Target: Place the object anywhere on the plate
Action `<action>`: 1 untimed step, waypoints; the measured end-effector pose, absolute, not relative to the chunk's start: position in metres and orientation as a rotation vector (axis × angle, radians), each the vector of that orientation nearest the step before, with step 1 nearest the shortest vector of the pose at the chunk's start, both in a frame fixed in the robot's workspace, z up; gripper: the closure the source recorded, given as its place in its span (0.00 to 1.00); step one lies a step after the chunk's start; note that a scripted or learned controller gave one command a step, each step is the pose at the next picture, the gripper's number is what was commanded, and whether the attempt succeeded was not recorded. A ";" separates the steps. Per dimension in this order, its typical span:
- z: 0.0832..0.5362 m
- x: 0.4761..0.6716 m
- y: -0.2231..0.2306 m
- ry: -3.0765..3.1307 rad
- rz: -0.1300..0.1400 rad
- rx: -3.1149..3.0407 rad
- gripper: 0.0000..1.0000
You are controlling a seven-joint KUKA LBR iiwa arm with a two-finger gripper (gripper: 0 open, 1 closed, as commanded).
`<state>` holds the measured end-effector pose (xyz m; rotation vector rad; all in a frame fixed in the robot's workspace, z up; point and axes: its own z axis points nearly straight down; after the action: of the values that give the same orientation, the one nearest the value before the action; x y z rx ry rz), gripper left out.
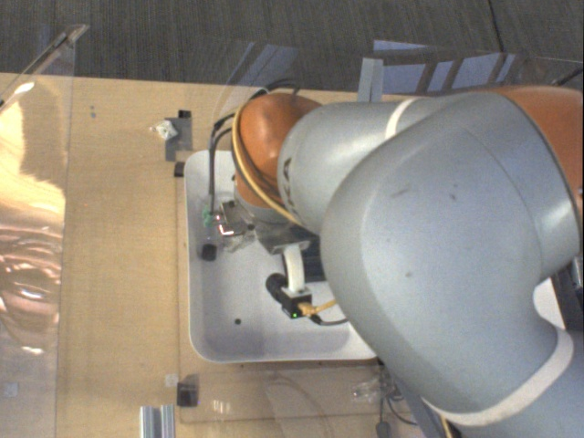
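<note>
Gripper [225,224] on big grey arm w/ orange band [438,245] is hanging low over shallow white plastic bin [196,327], toward bin's view-left wall; can't tell if it's open or closed. Small dark lump [208,252] is lying loose on bin's floor, right by that same wall.

Gripper [222,229] over white bin [224,331]

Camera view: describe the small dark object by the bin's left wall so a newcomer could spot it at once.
Find the big grey arm covering most of the white bin. On the bare strip of floor left of it, close to the left wall, lies a small dark object. It is bigger than the dark speck lower down, nearer the front wall.
</note>
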<state>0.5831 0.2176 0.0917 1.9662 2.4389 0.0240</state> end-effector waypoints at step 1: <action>0.159 0.668 0.222 2.547 0.007 1.832 1.00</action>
<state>0.6680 0.2223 0.1588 1.8318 2.5473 0.0070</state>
